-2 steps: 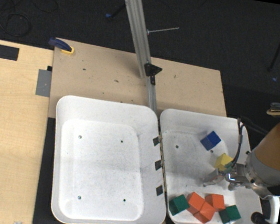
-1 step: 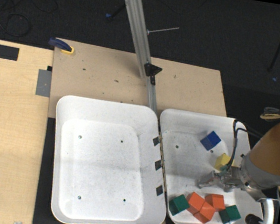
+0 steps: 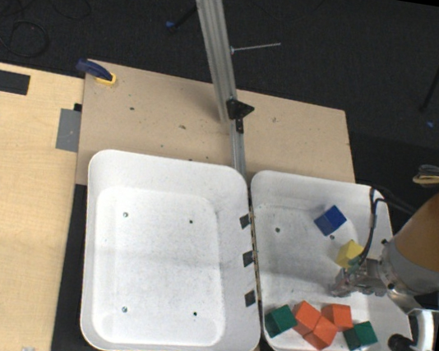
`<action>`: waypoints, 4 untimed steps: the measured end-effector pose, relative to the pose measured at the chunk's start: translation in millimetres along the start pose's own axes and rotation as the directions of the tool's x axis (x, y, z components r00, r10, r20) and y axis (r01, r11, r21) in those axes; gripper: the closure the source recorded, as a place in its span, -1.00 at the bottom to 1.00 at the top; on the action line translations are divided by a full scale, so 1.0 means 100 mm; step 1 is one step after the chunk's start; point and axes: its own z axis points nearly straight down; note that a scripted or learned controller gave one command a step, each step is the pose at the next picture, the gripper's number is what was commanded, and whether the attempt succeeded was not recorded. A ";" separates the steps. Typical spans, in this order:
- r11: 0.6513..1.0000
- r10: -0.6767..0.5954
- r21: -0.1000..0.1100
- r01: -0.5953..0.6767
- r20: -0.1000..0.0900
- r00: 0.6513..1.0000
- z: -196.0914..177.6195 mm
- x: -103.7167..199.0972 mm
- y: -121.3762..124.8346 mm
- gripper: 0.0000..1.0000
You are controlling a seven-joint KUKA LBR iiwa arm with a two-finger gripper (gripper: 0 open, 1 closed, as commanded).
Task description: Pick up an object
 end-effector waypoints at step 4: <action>1.000 -0.015 0.001 0.015 0.000 1.000 -1.51 0.61 0.02 1.00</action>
